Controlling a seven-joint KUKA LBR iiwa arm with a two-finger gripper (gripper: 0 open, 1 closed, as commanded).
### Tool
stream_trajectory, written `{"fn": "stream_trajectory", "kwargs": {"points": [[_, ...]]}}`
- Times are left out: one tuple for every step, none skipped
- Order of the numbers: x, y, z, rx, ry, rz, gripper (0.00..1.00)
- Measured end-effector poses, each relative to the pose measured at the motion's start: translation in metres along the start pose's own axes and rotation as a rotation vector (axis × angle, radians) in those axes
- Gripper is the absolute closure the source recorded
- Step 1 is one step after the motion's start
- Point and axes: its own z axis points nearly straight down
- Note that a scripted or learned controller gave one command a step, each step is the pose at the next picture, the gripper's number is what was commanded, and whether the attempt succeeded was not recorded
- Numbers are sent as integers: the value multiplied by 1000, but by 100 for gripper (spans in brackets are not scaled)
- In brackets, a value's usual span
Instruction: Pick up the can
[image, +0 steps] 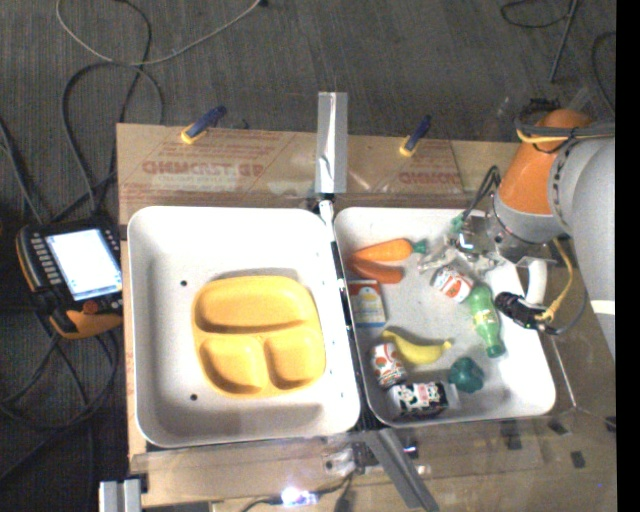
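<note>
Near the right bin's (545, 395) far right corner the gripper (462, 248) hangs low just above the red-and-white can (452, 285), which lies tilted on the bin floor beside the green bottle (485, 320); whether the fingers are spread or closed cannot be told from this slant. Carrot (385, 252) lies along the far edge, banana (420, 350) mid-floor, and the yellow divided tray (260, 332) sits centred in the left bin (150, 330).

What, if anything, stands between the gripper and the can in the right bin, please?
Nothing visible does. The gripper hangs at the right bin's upper right, directly above the red and white can, which lies just below it. The green bottle lies beside the can, not over it.
</note>
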Motion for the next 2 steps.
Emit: {"fn": "stream_trajectory", "kwargs": {"points": [[0,-1,-7,4,-1,-1,100],[0,-1,-7,5,-1,-1,0]]}}
